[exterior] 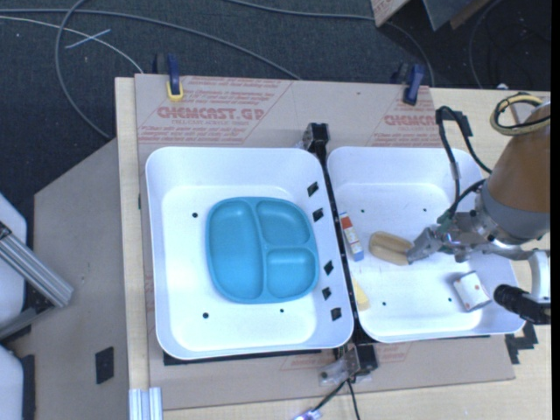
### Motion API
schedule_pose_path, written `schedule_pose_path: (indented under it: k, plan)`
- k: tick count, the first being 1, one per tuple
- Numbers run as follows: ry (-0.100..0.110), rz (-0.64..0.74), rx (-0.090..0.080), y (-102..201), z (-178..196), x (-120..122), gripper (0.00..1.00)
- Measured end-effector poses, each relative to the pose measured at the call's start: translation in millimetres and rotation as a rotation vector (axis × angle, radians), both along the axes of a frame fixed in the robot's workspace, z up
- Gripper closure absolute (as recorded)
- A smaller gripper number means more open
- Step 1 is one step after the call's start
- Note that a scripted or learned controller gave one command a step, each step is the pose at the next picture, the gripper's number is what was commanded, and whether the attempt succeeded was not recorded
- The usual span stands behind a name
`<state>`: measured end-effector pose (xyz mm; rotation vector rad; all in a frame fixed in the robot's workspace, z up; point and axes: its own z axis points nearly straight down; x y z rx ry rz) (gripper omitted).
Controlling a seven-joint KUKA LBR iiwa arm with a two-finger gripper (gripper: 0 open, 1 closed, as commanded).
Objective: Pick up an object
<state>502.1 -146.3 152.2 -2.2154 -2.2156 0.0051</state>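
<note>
Two white bins sit side by side: the left bin (166, 234) holds one blue divided plate (261, 249), lying flat at frame centre-left. The right bin (385, 169) holds four loose things: one tan oblong piece (388, 248), one small red-and-white tube (350, 236) by the divider, one little yellow bit (361, 299) lower down, and one white block (470, 290) toward the lower right. The gripper (429, 245) hangs low right of centre, its tips just beside the tan piece; how far they are spread, I cannot tell.
</note>
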Motion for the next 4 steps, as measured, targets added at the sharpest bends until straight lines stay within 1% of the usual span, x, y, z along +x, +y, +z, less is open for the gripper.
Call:
schedule_pose_path:
  k: [1, 2, 3, 4]
  plan:
    - [0.001, 0.0, 0.0, 1, -62, -8, 0.0]
    - [-0.008, -0.002, -0.002, 0, -47, -6, 1.0]
    - [-0.014, 0.0, -0.006, -8, 12, -8, 1.0]
    - [-0.014, 0.002, -0.005, -2, 57, -6, 1.0]
